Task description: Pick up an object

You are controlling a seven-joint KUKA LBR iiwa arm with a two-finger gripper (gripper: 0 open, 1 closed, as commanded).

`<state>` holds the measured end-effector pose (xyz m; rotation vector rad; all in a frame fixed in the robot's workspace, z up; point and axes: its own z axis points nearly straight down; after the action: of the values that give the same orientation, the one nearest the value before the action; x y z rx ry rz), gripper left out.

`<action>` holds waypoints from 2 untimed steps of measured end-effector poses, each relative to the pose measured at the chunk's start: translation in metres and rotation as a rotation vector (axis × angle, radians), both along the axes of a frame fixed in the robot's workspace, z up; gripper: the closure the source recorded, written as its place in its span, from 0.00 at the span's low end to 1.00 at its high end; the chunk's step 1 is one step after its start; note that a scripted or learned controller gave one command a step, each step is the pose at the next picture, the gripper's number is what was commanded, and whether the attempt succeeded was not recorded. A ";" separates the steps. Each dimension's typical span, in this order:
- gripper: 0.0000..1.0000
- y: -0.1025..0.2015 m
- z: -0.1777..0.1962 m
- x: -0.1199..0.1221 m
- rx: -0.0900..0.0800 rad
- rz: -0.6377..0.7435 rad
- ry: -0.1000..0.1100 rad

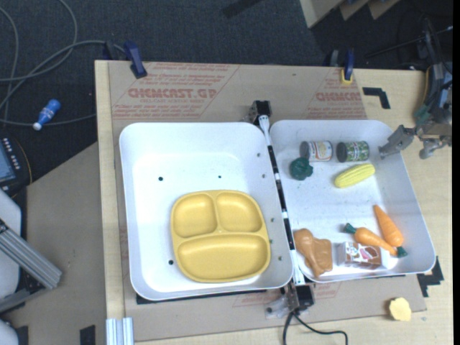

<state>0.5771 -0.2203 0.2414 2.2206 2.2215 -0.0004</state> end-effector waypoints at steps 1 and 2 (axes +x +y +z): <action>0.00 0.021 -0.152 0.095 -0.002 0.006 -0.012; 1.00 0.019 -0.139 0.091 -0.003 0.003 -0.007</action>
<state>0.6685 -0.2009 0.1020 2.2130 2.2196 0.0035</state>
